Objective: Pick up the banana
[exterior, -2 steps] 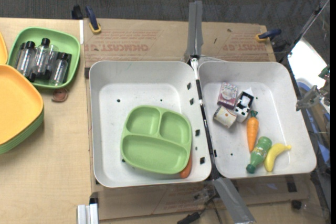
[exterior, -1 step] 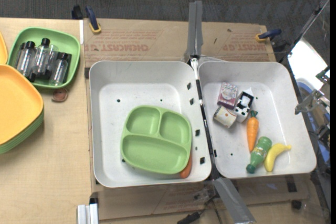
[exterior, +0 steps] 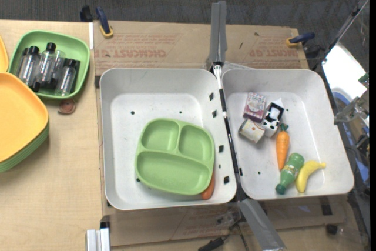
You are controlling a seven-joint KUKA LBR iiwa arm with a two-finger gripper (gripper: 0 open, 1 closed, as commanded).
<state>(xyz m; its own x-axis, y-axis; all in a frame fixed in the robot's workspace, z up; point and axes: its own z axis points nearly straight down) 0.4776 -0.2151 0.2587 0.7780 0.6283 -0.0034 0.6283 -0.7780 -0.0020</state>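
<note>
A yellow banana (exterior: 309, 174) lies in the right bin (exterior: 322, 97), near its front right corner. Its stem end points right, toward the bin wall. A green bottle (exterior: 289, 172) lies against the banana's left side. An orange carrot (exterior: 282, 149) lies just behind the bottle, pointing toward the front.
Three small boxes (exterior: 262, 117) cluster in the middle of the right bin. The left bin (exterior: 117, 97) holds a green divided plate (exterior: 175, 156) with an orange item (exterior: 208, 191) peeking out under its front edge. A green tray of bottles (exterior: 50, 64) and stacked orange plates (exterior: 20, 126) sit at the left.
</note>
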